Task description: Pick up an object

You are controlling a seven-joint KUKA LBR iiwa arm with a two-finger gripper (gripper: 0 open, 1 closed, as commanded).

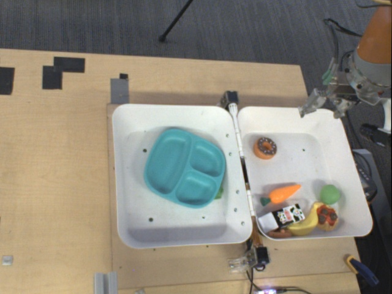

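Jaws: my gripper [323, 101] hangs over the far right corner of the right bin [343, 136], two fingers spread apart, nothing between them.
Arm: enters from the view's right; orange band visible at the upper right edge.
Candidates: all loose items lie in the right bin. Donut [266, 147] sits alone on the bin floor; carrot [284, 193] below it; green ball [330, 193] by the right wall; banana [306, 221] in the near corner, packed against a black-and-white box [288, 215] and a small red item [327, 215].
Key relation: donut lies toward the view's left and nearer the camera from my fingers; it is the closest object, with bare floor all round it.
Carrot axis: long axis runs left-right with a slight tilt, tip to the right; I judge a grip across its width would suit.
Left bin [125, 182]: holds a teal divided plate [185, 166], well apart from me.
Judgement: approach not yet begun; donut looks the least cluttered pick, the near-corner pile the riskiest.
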